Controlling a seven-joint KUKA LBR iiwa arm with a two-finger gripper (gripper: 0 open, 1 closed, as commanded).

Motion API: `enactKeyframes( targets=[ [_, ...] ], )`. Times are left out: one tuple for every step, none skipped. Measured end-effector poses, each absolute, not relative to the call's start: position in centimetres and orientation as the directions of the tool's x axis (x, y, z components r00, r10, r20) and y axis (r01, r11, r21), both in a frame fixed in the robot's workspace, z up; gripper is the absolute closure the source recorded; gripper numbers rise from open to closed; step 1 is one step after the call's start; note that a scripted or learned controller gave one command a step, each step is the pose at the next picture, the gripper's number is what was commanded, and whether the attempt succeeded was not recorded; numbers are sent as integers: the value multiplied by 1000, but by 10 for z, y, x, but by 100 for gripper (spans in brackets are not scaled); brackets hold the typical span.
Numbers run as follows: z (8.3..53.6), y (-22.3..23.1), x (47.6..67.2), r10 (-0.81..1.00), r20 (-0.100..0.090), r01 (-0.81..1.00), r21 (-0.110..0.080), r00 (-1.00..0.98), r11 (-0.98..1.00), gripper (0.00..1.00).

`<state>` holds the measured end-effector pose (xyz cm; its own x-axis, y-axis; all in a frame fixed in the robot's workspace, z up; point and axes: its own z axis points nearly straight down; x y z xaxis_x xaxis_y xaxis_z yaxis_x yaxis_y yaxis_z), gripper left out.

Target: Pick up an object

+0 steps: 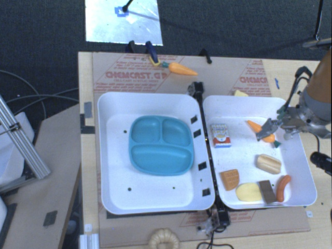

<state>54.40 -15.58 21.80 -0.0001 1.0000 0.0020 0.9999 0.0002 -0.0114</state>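
My gripper [269,130] hangs over the right bin [301,154], in its upper right part. Directly under it lies an orange carrot toy [253,125] with a green tip, partly covered by the gripper. Whether the carrot is gripped cannot be made out. Other items in the same bin are a small red and white carton [220,135], a bread roll [268,164], an orange-brown wedge [230,179], a yellow piece [248,192], a grey-brown block [267,191] and a red sausage [282,187].
The left bin [114,139] holds a blue divided plate [161,144]. A second carrot [180,69] lies on the cardboard behind the bins. A pale yellow piece [240,93] sits at the right bin's far rim. A beige ring [163,239] lies at the front edge.
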Motion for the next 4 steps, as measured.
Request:
enactKeyframes(
  targets=[
    [225, -155, 547, 1000, 0, 1000, 1, -3, 3, 0],
    [163, -160, 544, 1000, 1, 1000, -3, -1, 1, 0],
    [101, -160, 547, 1000, 1, 1000, -1, -2, 2, 0],
    [84, -160, 547, 1000, 0, 1000, 0, -1, 1, 0]
  ],
)
